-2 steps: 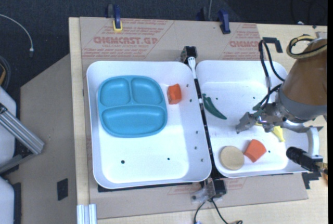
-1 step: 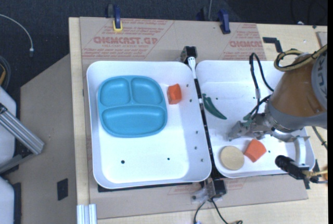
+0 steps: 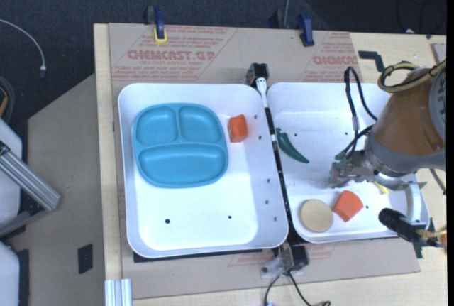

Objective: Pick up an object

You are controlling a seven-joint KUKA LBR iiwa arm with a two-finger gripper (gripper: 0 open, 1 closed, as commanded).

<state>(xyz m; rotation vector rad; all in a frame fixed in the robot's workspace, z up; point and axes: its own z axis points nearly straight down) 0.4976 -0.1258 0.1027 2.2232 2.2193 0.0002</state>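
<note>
My gripper (image 3: pixel 345 175) hangs low over the right bin (image 3: pixel 312 102), near its front right part. Just below the fingertips lies an orange-red block (image 3: pixel 348 204), close to them but not seen between them. A tan round disc (image 3: pixel 316 216) rests to the left of that block at the bin's front. A green pepper-like piece (image 3: pixel 290 145) lies near the bin's left wall. In the left bin (image 3: pixel 198 226) sit a blue divided plate (image 3: pixel 181 144) and a small orange cup-like object (image 3: pixel 237 128) beside it.
The arm's grey and orange body (image 3: pixel 411 123) covers the right bin's right side. Blue clamps (image 3: pixel 157 19) hold the cardboard sheet at the bench's back edge. The left bin's front half is bare white floor.
</note>
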